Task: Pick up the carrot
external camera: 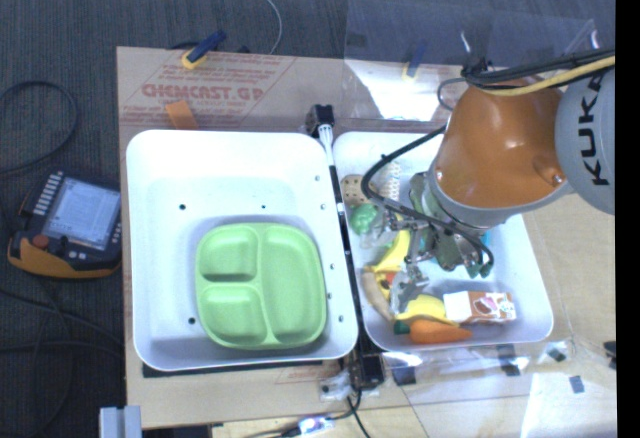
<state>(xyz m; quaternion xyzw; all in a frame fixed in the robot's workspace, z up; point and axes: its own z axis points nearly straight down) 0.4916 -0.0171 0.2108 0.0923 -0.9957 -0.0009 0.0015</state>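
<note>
**Carrot not picked yet, arm over right bin**

Camera view: arm reaches in from the right w/ its orange band (500,151) over the right bin (535,311). The gripper (415,276) hangs low among the toy food near the bin's middle. Can't tell how its tips are set (dark wrist parts and clutter blur together), and nothing readable sits between them.

The carrot (437,332) lies flat on the bin floor at the front edge, orange w/ a green end pointing left. It sits just below a yellow piece (425,307) and beside a small white-and-red packet (480,306). A banana (393,253) and a green round item (362,218) lie further back. The gripper is near the carrot but a bit behind it, apart from it as far as I can see.

The left bin (160,176) has a green divided plate (262,286), not involved.

Progress, my read: approach underway at best. Grasp and lift both left to do; gripper likely needs to shift toward the front edge first.
</note>
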